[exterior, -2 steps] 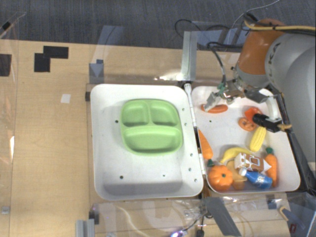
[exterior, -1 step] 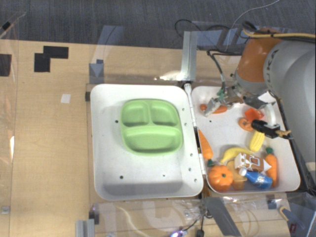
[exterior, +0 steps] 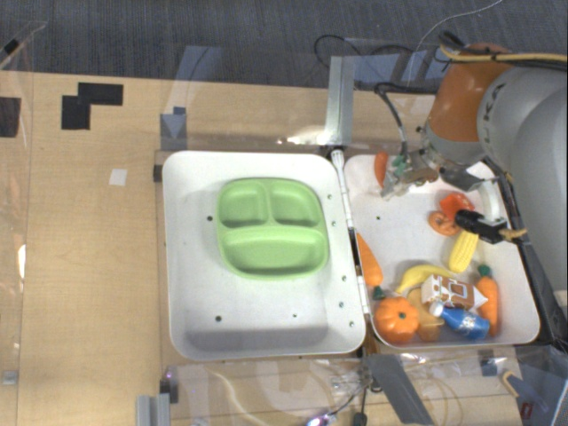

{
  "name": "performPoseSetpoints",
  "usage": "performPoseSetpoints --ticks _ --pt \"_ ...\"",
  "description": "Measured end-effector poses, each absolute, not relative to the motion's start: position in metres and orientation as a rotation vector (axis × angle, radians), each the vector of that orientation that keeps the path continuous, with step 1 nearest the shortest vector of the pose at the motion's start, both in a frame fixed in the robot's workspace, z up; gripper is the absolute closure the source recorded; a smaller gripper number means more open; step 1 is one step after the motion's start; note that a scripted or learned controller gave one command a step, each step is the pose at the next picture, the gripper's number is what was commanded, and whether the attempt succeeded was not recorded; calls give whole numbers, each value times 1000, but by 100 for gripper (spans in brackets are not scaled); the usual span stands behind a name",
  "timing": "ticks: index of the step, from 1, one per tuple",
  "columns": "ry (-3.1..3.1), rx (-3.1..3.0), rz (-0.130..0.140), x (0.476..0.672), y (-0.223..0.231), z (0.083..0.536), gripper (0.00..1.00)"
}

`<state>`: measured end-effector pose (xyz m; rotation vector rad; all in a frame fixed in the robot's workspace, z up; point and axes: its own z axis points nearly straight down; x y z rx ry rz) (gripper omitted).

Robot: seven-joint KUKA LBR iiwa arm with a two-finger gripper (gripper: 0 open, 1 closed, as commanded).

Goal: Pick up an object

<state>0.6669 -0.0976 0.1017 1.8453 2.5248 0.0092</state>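
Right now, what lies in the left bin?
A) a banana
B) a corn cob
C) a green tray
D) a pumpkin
C: the green tray, with its compartments, lies in the left bin; the pumpkin, corn cob and banana are all in the right bin.

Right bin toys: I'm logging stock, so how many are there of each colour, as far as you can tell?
Orange (pumpkin, carrot, carrot, piece by the gripper): 4
Yellow (banana, corn): 2
Red (tomato): 1
Blue (item): 1
White and brown (carton): 1
Total: 9
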Motion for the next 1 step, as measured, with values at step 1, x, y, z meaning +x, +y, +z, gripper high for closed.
performPoseSetpoints --ticks 1 --pt "2496 1897 9 671 -33 193 100"
